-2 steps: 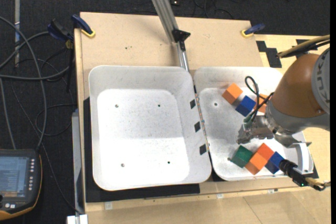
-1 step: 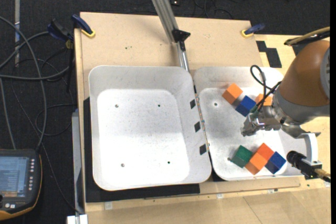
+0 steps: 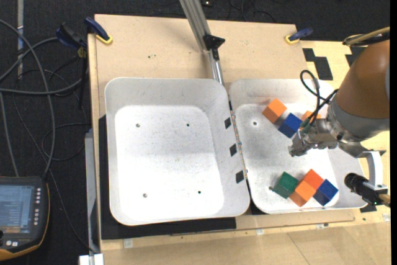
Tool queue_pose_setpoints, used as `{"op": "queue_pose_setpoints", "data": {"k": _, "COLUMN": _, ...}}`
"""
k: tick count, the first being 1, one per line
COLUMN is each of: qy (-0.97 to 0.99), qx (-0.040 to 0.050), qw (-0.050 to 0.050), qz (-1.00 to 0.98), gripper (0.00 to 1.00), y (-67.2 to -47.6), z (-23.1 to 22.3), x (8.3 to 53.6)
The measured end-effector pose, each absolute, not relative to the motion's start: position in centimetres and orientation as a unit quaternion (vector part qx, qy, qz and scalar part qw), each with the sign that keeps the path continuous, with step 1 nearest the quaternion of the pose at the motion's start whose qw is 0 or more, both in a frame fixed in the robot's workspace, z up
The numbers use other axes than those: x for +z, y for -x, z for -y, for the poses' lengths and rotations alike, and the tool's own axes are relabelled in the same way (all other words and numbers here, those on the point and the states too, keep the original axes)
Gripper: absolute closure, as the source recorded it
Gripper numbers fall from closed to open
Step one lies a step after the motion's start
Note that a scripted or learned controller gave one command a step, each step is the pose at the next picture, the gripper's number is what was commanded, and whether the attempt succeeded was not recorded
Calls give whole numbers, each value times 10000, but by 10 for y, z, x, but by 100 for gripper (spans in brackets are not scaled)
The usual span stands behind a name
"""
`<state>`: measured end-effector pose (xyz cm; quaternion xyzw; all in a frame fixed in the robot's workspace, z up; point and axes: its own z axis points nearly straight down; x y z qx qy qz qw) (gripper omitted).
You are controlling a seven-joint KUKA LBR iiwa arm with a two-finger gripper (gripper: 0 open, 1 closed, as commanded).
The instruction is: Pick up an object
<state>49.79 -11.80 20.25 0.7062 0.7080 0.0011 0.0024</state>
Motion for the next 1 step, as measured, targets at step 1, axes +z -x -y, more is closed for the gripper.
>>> {"op": "queue_pose_setpoints", "data": {"k": 1, "qy": -7050, "qx": 12, "qw": 8, "qz": -7092, "gripper": 100, "y": -518, "z": 79, "x": 209}}
